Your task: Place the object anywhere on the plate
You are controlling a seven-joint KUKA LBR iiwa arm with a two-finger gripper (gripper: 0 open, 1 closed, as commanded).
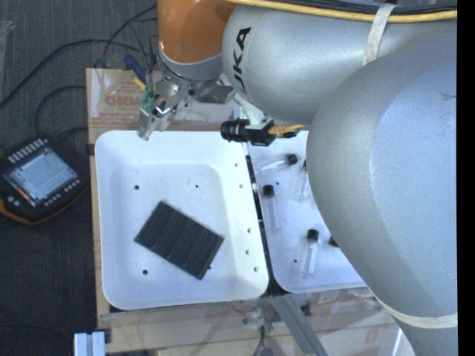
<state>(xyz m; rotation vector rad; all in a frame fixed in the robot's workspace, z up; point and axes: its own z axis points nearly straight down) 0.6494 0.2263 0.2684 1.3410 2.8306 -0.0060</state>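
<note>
A fixed camera looks down at a slant on a bench (185, 321) carrying 2 shallow white bins side by side.

The left bin (119, 162) holds a dark, ribbed rectangular plate (179, 239). The plate lies flat and turned at an angle, near the middle of the bin floor, a little toward the front edge. A few small dark dots mark the floor around it.

The right bin (286, 262) holds several small clear vials with black caps. 1 vial (280, 162) lies near the back edge. Another vial (270, 205) lies along the left wall, close to the divide between the bins. A third vial (310, 251) lies further toward the front edge. Each rests loose on the bin floor, apart from the others and well apart from the plate.

A large grey arm (386, 139) with an orange band (189, 21) reaches in from the right and covers most of the right bin. A yellow cable and dark cables run along its top.

The gripper (148, 128) hangs at the back left corner of the left bin, pointing down at the rim. Whether it is released or clenched cannot be told, and nothing is seen in it.

A cardboard sheet (111, 99) with red print lies behind the left bin. A handheld controller (38, 178) with a screen sits on the dark floor to the left.
</note>
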